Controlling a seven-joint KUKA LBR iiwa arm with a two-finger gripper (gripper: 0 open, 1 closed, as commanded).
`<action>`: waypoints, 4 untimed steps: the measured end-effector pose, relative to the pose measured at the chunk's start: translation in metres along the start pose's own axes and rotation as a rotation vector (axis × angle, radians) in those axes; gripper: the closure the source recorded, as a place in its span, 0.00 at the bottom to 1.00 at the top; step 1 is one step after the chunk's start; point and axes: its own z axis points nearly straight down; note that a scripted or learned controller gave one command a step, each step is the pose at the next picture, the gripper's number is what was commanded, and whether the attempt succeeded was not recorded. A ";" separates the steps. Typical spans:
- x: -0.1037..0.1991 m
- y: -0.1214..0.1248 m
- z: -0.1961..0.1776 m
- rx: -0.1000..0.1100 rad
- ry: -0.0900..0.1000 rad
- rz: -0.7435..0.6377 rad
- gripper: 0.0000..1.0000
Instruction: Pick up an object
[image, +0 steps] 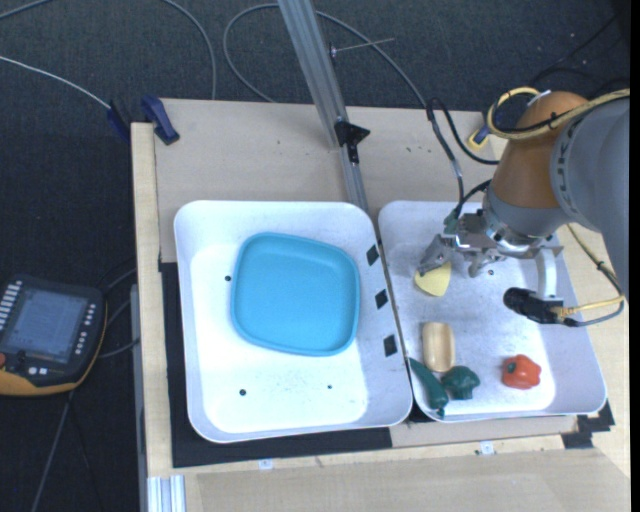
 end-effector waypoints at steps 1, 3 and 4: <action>0.000 0.002 -0.014 -0.006 -0.001 0.000 1.00; -0.004 0.005 -0.130 -0.010 -0.001 0.000 1.00; -0.004 0.005 -0.141 -0.006 -0.001 0.000 1.00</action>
